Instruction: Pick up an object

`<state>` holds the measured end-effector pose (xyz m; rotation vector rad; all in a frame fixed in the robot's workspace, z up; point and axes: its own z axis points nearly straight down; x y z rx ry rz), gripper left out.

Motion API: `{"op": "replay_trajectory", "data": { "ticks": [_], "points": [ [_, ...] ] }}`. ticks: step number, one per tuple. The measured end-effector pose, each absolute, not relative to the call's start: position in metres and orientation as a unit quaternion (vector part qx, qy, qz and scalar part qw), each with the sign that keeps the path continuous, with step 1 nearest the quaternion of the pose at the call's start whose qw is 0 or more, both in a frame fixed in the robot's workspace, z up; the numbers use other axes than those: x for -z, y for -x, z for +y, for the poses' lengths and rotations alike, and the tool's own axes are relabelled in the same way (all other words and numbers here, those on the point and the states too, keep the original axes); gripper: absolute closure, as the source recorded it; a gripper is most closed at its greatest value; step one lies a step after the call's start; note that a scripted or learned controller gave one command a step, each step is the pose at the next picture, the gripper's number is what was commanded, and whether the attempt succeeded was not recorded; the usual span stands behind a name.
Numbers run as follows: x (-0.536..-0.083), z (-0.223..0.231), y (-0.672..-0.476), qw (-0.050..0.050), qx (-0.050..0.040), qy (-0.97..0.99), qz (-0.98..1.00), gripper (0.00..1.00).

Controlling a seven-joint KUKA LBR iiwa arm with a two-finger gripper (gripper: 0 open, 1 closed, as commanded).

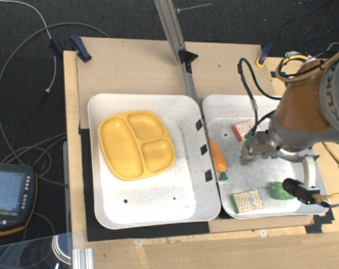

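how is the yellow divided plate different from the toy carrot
The yellow divided plate is far larger than the toy carrot. The plate is broad with three compartments; the carrot is slim and tapered. The plate lies in the left bin, while the carrot lies in the right bin, along the wall nearest the other bin. Both lie apart from the claw.

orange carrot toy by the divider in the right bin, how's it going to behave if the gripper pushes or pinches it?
The orange carrot-shaped toy looks rounded and tapered, so a sideways push would probably roll or pivot it. It lies along the right white bin's left wall, leaving little finger room on that side. Its smooth, seemingly plastic surface may slip out of a pinch near the narrow end.
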<state>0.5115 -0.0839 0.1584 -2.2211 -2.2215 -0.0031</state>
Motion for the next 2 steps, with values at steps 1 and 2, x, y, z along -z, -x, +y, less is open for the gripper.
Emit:
{"op": "replay_trajectory", "data": {
  "ticks": [1,2],
  "points": [
    [-0.22,-0.077,-0.515,-0.003,0.0026,0.706,-0.708,1.0],
    [-0.277,-0.085,-0.511,-0.003,0.0024,0.707,-0.707,1.0]
  ]
}}
